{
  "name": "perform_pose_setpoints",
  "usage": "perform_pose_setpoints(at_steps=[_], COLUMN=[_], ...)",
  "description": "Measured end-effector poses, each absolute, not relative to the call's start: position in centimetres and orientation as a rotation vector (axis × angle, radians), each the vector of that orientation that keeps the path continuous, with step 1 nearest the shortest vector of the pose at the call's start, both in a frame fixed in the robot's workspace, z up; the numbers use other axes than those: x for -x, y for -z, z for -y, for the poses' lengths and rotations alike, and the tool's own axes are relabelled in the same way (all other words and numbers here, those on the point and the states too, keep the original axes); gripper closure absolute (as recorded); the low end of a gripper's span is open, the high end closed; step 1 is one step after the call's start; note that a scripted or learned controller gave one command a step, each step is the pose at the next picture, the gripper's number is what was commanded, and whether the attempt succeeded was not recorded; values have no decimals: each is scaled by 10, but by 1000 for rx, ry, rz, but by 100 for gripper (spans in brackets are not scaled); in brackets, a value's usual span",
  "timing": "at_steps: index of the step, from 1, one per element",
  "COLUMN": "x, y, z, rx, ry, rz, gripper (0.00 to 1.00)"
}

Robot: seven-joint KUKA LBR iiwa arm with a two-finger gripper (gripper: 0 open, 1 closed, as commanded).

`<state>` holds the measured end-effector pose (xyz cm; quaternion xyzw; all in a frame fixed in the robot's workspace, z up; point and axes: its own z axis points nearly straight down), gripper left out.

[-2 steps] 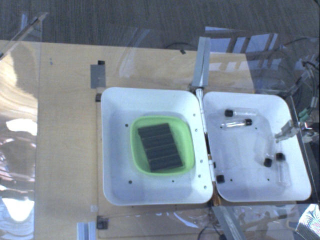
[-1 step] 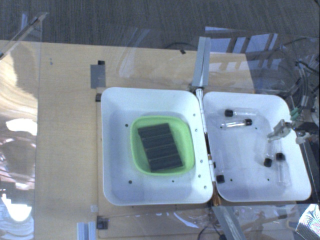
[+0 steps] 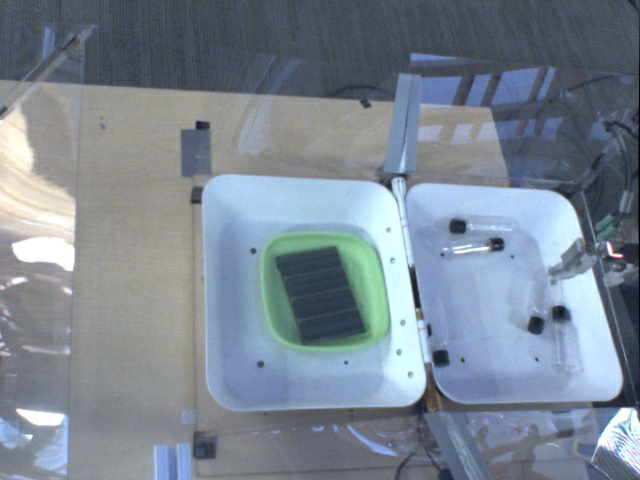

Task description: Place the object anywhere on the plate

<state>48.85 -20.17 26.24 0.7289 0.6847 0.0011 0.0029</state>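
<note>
Green plate (image 3: 272, 298) in left bin (image 3: 225, 268), centre frame; dark ridged block (image 3: 319, 295) lies on it. Right bin (image 3: 590, 368) holds clear vials (image 3: 473, 249) with black caps. Gripper (image 3: 578, 259) at right edge; jaws' state: cannot tell.

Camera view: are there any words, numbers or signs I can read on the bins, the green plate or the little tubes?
No text can be read on anything here.
The dark grey ridged block on the square green plastic plate: ridges, no letters.
The two shallow white bins, left and right: plain, with small dark dots.
The clear plastic tubes with black caps: any label is too small and blurred to tell.
</note>
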Motion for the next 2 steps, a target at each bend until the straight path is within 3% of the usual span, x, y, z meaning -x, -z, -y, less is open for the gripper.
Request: perform_pose_setpoints(at_steps=[1,2], x=[-489,-489], y=[-307,-258], z=[204,179], rx=[-2105,-2148], ry=[-5,-5], rz=[-2320,-2284], gripper=[0,0])
